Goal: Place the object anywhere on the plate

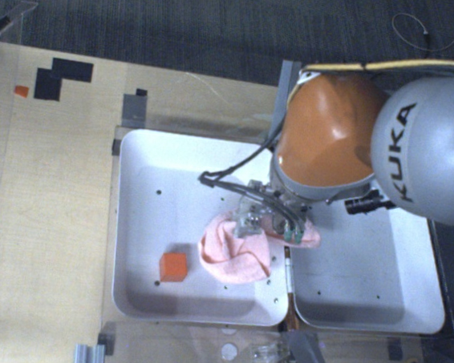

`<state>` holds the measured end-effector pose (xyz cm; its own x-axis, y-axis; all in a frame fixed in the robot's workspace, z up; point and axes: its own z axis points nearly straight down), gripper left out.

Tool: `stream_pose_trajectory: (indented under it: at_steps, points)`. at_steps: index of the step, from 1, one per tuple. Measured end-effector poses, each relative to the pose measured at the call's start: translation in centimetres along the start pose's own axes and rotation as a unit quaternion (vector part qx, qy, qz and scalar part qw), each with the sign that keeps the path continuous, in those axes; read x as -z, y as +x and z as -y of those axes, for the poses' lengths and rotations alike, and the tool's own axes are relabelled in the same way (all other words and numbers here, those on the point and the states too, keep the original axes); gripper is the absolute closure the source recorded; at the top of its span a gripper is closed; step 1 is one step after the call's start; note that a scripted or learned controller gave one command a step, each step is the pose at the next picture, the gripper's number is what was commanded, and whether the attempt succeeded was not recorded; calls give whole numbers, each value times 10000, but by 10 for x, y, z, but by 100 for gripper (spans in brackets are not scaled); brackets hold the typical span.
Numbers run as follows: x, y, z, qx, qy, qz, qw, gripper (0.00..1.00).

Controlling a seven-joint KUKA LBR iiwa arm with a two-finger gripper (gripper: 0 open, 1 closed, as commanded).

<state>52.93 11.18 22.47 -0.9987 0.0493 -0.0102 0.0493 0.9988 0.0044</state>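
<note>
A small orange-red cube [174,267] lies on the floor of the left bin [147,209], toward its front left. To its right, by the wall between the two bins, lies the pink plate [235,258]; a pink strip of it reaches right under the arm. My gripper [249,219] hangs over the plate's back edge, below the orange band of the arm [329,131]. The cube sits apart from the gripper, about a plate's width to the left and nearer the front. The wrist hides the plate's back part.
The right bin [360,295] adjoins the left one, with the arm's grey body [432,150] covering its back half. Cables run from the wrist toward the left bin's middle. Black markers and a small orange tag lie on the bench at far left.
</note>
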Motion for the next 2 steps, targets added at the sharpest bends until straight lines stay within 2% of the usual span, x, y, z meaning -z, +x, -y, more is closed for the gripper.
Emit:
stream_pose_trajectory:
  at_steps: [1, 2]
  points:
    - [1, 26, -44, 253, 0, -10, 9997, 100]
    - [1, 26, -44, 250, -1, -9, 9997, 0]
